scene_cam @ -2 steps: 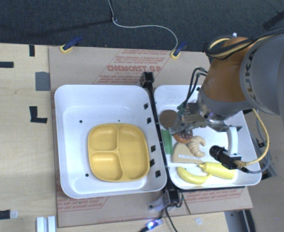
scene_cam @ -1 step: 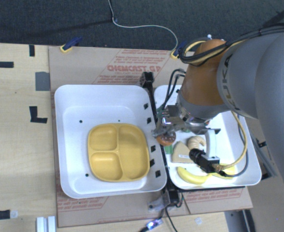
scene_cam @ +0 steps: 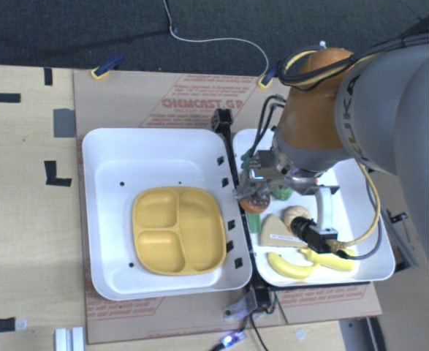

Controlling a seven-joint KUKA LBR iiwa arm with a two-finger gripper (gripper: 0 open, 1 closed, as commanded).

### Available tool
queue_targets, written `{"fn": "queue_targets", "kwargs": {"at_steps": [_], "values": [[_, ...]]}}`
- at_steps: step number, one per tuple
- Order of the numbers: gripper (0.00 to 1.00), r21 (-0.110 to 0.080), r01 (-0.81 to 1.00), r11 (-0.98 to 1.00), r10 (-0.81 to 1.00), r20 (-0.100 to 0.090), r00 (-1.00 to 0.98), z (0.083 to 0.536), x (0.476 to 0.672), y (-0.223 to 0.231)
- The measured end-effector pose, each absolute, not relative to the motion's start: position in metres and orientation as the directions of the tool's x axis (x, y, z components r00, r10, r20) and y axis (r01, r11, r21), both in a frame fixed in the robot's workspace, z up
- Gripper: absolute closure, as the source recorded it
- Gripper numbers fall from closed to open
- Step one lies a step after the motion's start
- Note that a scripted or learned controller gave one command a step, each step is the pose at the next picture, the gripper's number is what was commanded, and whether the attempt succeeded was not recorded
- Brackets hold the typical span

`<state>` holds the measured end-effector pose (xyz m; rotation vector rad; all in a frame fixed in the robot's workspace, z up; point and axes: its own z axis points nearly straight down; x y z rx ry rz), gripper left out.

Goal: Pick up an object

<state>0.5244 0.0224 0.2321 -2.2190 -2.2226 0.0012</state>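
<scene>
Camera view: gripper (scene_cam: 256, 193) low over the left edge of the right bin (scene_cam: 375, 265), right of centre; grip state impossible to tell. Just below it, an orange object (scene_cam: 254, 205). Bananas (scene_cam: 309, 263) lower right. Yellow divided plate (scene_cam: 178, 229) in left bin (scene_cam: 112, 167).

Crowded at 6 o'clock in the right bin (scene_cam: 378, 273): 2 bananas (scene_cam: 296, 268), a cheese-like wedge (scene_cam: 281, 232) and a small orange item (scene_cam: 254, 204), packed close under the arm's wrist (scene_cam: 309, 123). Blocked at 12 o'clock by the arm. Open floor around the yellow divided plate (scene_cam: 179, 229) in the left bin (scene_cam: 101, 159), widest toward 12 and 9 o'clock.
</scene>
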Motion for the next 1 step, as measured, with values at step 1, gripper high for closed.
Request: {"fn": "queue_targets", "kwargs": {"at_steps": [1], "values": [[1.0, -0.004, 1.0, 0.0, 1.0, -0.001, 0.0, 0.2227, 0.5144, 0.025]]}}
